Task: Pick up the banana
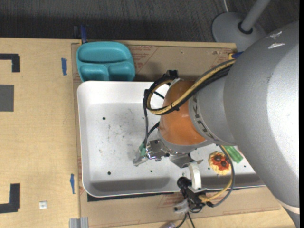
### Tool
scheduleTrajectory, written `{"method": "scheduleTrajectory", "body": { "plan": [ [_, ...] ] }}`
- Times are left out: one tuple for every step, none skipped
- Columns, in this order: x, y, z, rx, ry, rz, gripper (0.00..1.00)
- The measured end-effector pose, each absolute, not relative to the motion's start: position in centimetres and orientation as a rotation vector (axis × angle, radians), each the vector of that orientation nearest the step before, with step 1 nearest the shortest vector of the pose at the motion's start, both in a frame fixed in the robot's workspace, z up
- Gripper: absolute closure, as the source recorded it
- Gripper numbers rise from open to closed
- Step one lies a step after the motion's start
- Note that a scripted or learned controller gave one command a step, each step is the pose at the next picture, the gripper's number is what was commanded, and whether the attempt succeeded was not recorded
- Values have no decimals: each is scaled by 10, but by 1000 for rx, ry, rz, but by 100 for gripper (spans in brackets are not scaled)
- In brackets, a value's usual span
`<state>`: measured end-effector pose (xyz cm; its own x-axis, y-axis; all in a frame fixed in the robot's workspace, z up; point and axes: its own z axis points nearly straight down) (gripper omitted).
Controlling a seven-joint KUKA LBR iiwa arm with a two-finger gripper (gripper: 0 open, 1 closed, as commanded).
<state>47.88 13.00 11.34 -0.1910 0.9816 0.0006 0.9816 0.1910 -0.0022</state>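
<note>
Pincer point(138, 159) hangs low over my white bin point(102, 108); I cannot tell its state; teal tray point(105, 61) sits far-left.

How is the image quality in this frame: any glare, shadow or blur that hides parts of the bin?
Camera view: even, soft lighting; the shallow white plastic bin shows mild sheen but no blown-out glare. The big grey arm with its orange band looms close, slightly soft, and blocks much of the bin's right side. The teal plastic divided tray is sharp; faint shadow under the gripper.
</note>
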Motion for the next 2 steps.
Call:
{"method": "scheduleTrajectory", "body": {
  "plan": [
    [480,206,86,-1667,-2665,-5,0],
    [509,210,95,-2126,-2312,0,0]
  ]
}}
